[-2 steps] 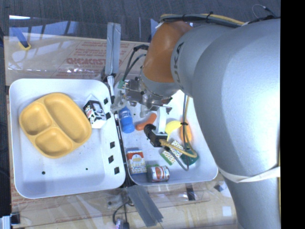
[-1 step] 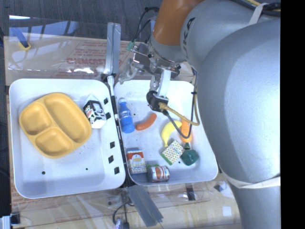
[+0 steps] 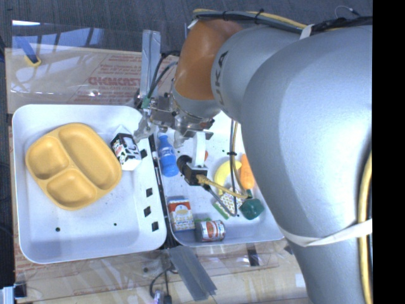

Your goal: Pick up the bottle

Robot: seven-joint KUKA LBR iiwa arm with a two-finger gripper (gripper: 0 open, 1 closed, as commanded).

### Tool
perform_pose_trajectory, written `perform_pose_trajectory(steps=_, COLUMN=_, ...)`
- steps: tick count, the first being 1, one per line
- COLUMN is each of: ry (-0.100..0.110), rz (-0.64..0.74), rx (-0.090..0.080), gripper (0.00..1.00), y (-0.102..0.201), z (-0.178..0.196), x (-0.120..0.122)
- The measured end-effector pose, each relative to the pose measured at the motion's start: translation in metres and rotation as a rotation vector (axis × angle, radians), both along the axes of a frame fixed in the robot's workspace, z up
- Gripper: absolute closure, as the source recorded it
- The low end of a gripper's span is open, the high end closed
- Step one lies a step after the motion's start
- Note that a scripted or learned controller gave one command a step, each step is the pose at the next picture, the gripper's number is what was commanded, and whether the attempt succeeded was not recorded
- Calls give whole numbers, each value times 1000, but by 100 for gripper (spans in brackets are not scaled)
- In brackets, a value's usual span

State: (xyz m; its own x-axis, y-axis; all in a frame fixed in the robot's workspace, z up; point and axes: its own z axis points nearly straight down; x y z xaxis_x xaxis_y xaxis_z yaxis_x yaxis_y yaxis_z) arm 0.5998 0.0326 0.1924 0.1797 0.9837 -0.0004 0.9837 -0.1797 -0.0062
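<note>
In the right bin [image 3: 269, 232], close along its left wall: blue bottle [image 3: 167, 159], lying on its side, long axis roughly parallel to the wall, paler cap end pointing to the far side.

Gripper [image 3: 162, 132] sits directly over the cap end. Jaws stand apart, one on each side of the bottle's top. Whether they touch it: cannot tell. Bottle rests on the bin floor, not lifted.

Arm [image 3: 304, 125], grey, covers most of the right bin; orange band [image 3: 199, 56] is just above the wrist.

Other contents, right bin:
- orange-and-white carton [image 3: 180, 213], near side, beside the left wall
- can [image 3: 210, 230] on its side, just beside the carton
- yellow item [image 3: 223, 173], orange item [image 3: 247, 173] and green item [image 3: 251, 209], partly under the arm

Left bin [image 3: 38, 246]:
- yellow divided tray [image 3: 71, 164], three compartments
- black-and-white carton [image 3: 126, 149], touching the tray's right edge, near the shared wall
- small black marks dot the floor

Surroundings:
- printed brown sheet [image 3: 114, 75] under clear film, behind the bins
- dark floor [image 3: 95, 2] beyond it
- pale wood bench top [image 3: 266, 271] at the near edge
</note>
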Motion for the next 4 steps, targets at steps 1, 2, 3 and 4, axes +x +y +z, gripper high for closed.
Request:
perform_pose_trajectory(steps=1, ry=1, rz=-23, rx=-1, gripper=0, y=-38, z=-2, x=-10)
perform_pose_trajectory(steps=2, ry=1, rz=-23, rx=-1, gripper=0, y=-38, z=-2, x=-10)
perform_pose_trajectory(steps=3, ry=-3, rz=198, rx=-1, gripper=0, y=-86, z=35, x=-23)
perform_pose_trajectory(steps=4, ry=-2, rz=442, rx=2, gripper=0, y=-102, z=35, x=-65)
